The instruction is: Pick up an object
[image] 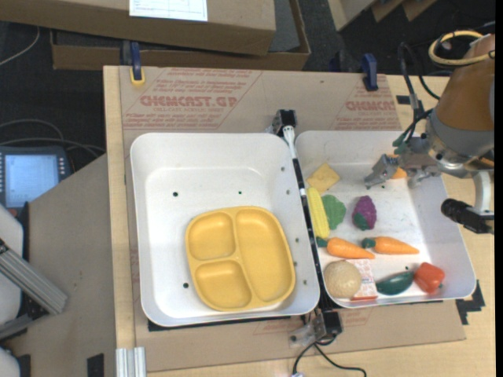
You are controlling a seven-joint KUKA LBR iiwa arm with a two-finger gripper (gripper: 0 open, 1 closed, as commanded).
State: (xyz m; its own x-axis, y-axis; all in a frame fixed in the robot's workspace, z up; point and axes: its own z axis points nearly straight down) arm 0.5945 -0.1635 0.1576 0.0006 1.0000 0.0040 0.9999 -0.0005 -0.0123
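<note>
The gripper (pixel 397 171) hovers with fingers released and grasping nothing at the far side of the right bin (pixel 454 246), where the purple toy vegetable (pixel 363 212) lies just nearer, probably light, stiff, slippery plastic, best pinched across its narrow middle.

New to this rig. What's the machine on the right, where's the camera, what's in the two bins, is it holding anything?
That is a grey robot arm with an orange band, reaching in from the right. One fixed camera looks down at a slant on both shallow white bins.

The left bin holds a yellow three-compartment plastic tray. The right bin holds toy food: a yellow corn cob, a green broccoli piece, a purple vegetable, two orange carrots and more.

Its hand hangs over the right bin's far end. Whether it holds anything, I cannot tell.
</note>
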